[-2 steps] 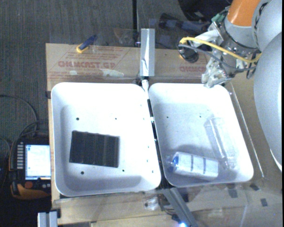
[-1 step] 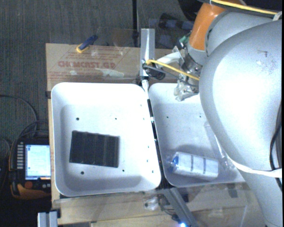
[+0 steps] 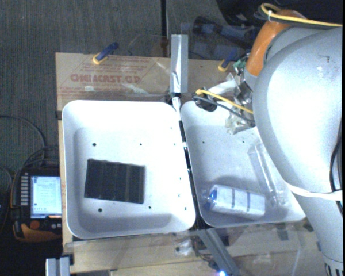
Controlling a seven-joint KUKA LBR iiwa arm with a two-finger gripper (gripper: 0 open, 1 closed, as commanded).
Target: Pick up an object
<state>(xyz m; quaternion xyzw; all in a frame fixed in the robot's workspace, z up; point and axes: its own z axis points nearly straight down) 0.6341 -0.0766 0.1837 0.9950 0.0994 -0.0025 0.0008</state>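
Grey arm (image 3: 305, 108) bulking in from the right, orange band (image 3: 263, 39) at top, bent downward.

Dark grey carpet floor (image 3: 75, 16); wooden bench (image 3: 69, 68); handheld screen (image 3: 45, 195) left.

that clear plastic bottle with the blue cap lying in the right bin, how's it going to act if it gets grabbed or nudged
The clear plastic bottle with a blue cap lies on its side in the right white bin, so a nudge would probably roll it. It looks see-through and thin-walled, so likely light and may dent under squeeze. Its smooth round body could slip.
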